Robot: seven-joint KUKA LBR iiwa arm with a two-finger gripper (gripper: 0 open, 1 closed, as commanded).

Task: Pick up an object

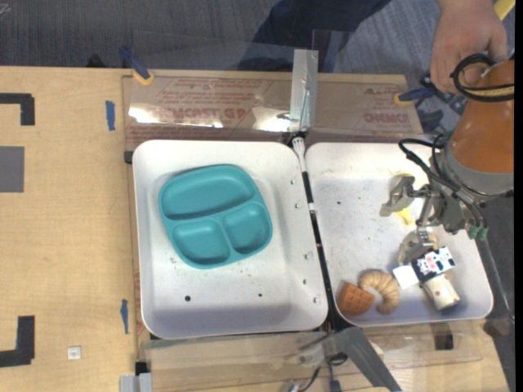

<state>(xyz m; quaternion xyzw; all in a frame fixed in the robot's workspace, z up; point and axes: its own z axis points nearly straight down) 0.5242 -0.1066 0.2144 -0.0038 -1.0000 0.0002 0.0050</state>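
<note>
The right bin (351,194) holds several small items near its front edge. A tan croissant (381,287) lies beside an orange waffle-like piece (355,299). To their right lies a small bottle (431,274) with a white, blue and black label and a beige end. A yellow item (404,211) peeks out from behind the gripper's metal parts. My gripper (418,237) hangs low over the right side of this bin, just above and left of the bottle. Nothing is visibly held in it.
The left bin (155,292) holds a teal divided plate (215,214). A person's hand (466,35) reaches in at the top right, close to the arm's orange band (489,133). A metal post (304,88) stands behind the bins' divider.
</note>
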